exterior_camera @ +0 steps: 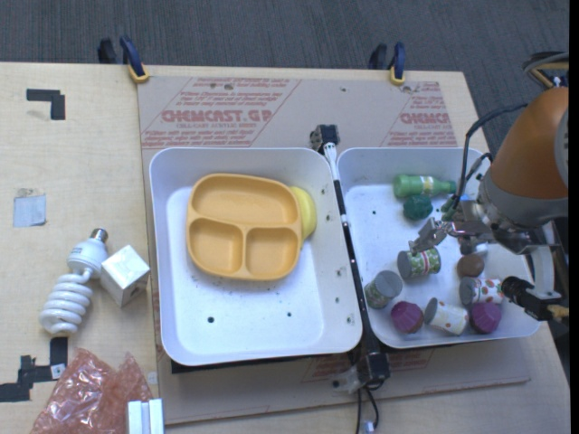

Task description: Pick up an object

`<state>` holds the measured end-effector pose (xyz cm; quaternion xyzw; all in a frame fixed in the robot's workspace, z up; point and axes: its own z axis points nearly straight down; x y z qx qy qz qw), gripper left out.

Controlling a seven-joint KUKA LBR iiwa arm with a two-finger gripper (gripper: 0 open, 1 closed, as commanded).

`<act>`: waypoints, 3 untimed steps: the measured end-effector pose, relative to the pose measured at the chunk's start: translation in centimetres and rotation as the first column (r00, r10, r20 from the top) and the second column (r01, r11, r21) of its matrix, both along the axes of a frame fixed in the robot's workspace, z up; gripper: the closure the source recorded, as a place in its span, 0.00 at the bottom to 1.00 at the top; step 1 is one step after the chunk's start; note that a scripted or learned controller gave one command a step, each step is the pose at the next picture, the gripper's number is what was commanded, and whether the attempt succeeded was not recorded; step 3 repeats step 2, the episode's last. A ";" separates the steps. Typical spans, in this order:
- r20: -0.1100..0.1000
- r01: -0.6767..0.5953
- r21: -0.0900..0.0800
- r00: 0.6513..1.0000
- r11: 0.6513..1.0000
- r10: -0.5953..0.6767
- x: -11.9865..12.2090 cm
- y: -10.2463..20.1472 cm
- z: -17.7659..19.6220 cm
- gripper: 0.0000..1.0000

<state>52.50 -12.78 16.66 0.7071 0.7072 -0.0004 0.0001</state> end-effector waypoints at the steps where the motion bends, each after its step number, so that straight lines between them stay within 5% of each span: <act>1: 0.001 -0.002 -0.001 1.000 1.000 0.002 6.7 -2.9 -6.7 0.00; 2: 0.001 -0.001 0.000 1.000 1.000 0.001 -0.2 -9.5 1.4 0.00; 3: 0.001 -0.001 0.000 1.000 1.000 0.001 -0.2 -9.5 1.4 0.00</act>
